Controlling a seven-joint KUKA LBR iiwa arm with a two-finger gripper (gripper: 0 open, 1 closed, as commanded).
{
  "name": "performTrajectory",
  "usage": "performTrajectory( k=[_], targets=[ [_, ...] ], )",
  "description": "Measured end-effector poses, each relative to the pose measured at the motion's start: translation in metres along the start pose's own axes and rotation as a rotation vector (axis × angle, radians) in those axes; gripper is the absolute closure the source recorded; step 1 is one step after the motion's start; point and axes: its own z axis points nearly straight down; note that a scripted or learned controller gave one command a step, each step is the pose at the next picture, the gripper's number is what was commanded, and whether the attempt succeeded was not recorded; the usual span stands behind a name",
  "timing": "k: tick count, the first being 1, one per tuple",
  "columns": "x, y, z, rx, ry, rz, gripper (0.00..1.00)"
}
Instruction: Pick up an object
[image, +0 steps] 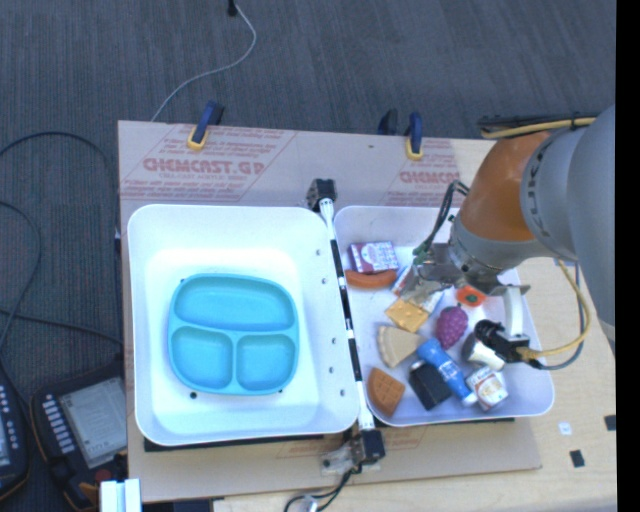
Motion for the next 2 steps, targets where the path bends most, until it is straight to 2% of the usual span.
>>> performTrajectory(
  k=[1, 2],
  targets=[
    [0.0, 0.0, 0.0, 0.0, 0.0, 0.0, 0.0],
    [0.004, -0.038, 0.031, -0.006, -0.003, 0.003, 0.0]
  ],
)
